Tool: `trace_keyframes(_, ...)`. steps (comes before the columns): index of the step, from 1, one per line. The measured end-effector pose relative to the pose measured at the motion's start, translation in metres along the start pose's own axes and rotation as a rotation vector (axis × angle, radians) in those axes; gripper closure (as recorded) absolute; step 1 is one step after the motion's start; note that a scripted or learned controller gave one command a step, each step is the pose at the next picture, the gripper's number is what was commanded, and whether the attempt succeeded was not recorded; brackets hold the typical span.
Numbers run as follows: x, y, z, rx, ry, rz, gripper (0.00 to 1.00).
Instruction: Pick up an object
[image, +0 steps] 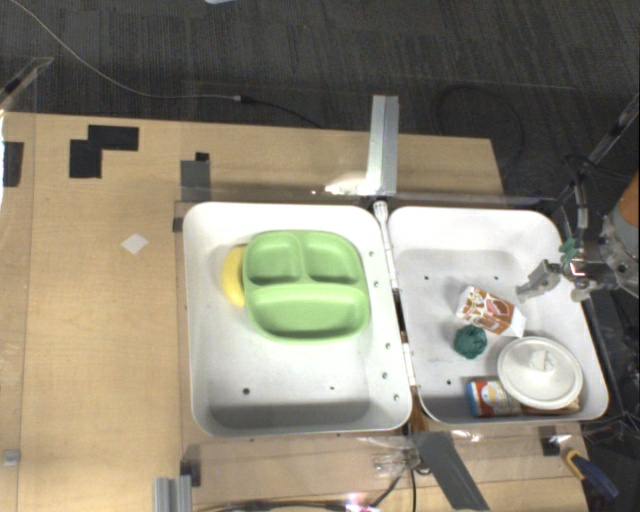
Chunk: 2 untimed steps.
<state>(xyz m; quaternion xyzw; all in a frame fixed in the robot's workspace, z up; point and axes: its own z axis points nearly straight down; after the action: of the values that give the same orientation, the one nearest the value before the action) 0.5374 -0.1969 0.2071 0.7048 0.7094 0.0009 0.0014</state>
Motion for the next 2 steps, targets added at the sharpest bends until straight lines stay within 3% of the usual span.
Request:
trace_keyframes(1,-0.002,0.013,-0.022,-0.002,-0.001,-0.128,0.00)
trace_keyframes(2,0.031,0.016,0.101,-0.001,0.000,-0.303,0.00)
